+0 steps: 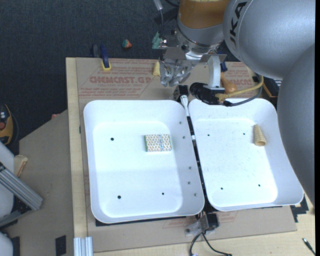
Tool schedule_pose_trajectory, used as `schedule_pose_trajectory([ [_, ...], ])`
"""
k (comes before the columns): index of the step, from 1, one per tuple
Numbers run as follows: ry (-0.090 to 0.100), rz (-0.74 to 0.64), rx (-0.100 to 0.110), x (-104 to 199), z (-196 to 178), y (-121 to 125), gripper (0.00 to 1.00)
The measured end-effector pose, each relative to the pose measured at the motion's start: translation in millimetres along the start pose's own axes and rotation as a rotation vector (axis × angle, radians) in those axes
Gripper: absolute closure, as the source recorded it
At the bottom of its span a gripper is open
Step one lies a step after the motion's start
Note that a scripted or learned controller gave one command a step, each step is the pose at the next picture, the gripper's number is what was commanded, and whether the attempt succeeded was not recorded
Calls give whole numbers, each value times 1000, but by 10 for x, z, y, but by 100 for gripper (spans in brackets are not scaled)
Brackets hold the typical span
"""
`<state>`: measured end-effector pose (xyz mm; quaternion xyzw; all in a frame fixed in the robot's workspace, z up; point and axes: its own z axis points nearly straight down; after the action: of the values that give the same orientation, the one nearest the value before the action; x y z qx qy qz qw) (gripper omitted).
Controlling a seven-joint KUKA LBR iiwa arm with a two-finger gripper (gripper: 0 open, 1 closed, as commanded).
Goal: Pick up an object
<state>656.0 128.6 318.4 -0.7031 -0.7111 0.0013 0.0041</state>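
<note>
While it lies flat near the middle of the left shallow white plastic bin (100, 195), the small rectangular packet with a pale blue and tan printed pattern (158, 143) touches nothing else and sits well apart from the arm. Across the dark seam between the two trays, the right shallow white plastic bin (240, 195) holds a short tan cork-like cylinder (259, 135) close to its right wall, tilted a little. Both bins rest side by side on a light brown cardboard-covered counter (125, 77) printed with faded red lettering. Above the far edge of the bins, just beyond the seam, hangs the metal gripper (172, 79), its jaws over the cardboard and not over either bin; whether they are open or closed cannot be told, and nothing is seen between them. Behind it rises the grey arm with its orange band (200, 12), reaching in from the right.
</note>
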Motion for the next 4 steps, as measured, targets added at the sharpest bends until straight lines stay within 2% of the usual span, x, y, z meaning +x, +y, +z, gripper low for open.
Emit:
schedule_pose_trajectory([
  [1,-1,2,-2,858,243,-54,100],
  [2,-7,21,-15,-125,-241,-91,100],
  [3,-2,1,4,952,517,-369,100],
  [4,-6,20,-17,59,-177,-103,100],
])
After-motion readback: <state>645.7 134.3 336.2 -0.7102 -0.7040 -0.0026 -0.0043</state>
